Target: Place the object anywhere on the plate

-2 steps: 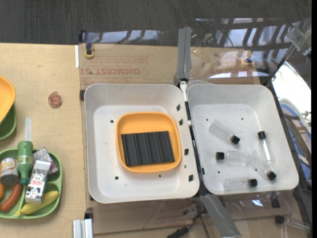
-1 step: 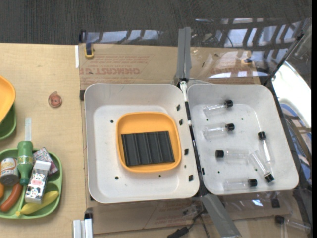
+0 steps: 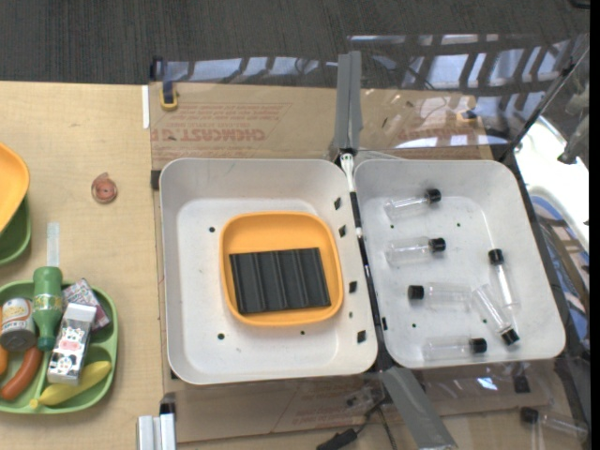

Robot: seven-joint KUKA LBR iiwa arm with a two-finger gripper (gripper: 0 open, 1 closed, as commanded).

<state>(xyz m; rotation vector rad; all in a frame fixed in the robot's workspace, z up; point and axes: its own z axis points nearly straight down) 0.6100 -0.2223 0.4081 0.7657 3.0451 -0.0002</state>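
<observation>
Vials, six of them, clear with black caps, all lie on their sides in the right bin (image 3: 459, 172); you see none on the plate.

- Vial one (image 3: 411, 202) lies near the bin's far left, cap pointing right.
- Vial two (image 3: 412, 249) lies just below it, roughly parallel.
- Vial three (image 3: 502, 277) lies near the right wall, cap toward the far side.
- Vial four (image 3: 442, 294) lies mid-bin, cap pointing left.
- Vial five (image 3: 493, 313) lies slanted, its cap toward the near right corner, and appears to touch or cross vial three's lower end; you cannot tell which.
- Vial six (image 3: 450, 348) lies along the near wall, cap pointing right.

Yellow-orange plate (image 3: 281, 223) sits in the middle of the left bin (image 3: 187, 251). A dark ribbed rectangular block (image 3: 281, 281) lies flat on it, covering most of its floor.

Gripper: you cannot tell from this view how far it is open, or whether it has hold of anything.

Outside the bins, on the wooden bench at left, you find a green tray (image 3: 98, 364) of toy food with a green bottle (image 3: 47, 303) on it, and farther back a small pink object (image 3: 105, 188).
</observation>
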